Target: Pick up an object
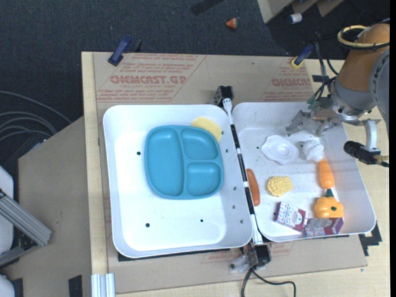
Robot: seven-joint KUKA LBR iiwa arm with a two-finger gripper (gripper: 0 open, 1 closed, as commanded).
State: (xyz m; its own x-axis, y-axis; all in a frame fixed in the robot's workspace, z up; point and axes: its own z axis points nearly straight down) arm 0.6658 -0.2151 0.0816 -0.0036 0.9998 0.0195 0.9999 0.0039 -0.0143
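Hovering at the right bin's (365, 218) 12 o'clock, the tool (307, 121) was seen spread, nothing held; pickup not yet made.

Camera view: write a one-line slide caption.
Arm's gripper hovers over right bin of toy food; blue tray fills left bin.

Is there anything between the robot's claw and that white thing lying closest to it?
Nothing visible. The gripper sits at the right bin's far side, and only bare bin floor separates it from the white object just in front.
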